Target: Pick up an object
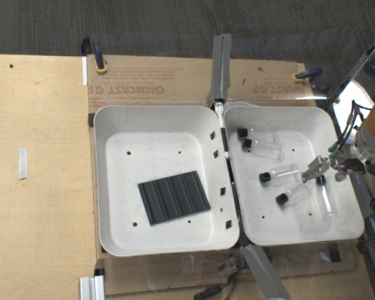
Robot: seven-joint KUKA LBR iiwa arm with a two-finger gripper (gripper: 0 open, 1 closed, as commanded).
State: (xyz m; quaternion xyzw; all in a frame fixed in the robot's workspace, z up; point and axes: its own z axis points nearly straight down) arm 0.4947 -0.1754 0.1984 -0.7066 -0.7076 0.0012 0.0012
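Ribbed mat: I see a dark ribbed mat [174, 197] lying flat by the near edge of the left bin [112, 125], stiff-looking and too broad for me to pinch
Vials: clear vials with black caps are scattered in the right bin [300, 229]; one vial [290, 194] sits mid-floor, another vial [277, 175] just behind it, two more vials [257, 139] near the far left corner
Handling: I judge them light, hard, slick and apt to roll or crack; I would take one across the body beside the cap
Gripper: the gripper [319, 170] hangs low by the right edge of that bin, close to the mid-floor vials; I cannot tell its spread, and nothing shows in it
Hard to make out: clear glass fades into white floor, so the count is uncertain; the arm is cut off at the right
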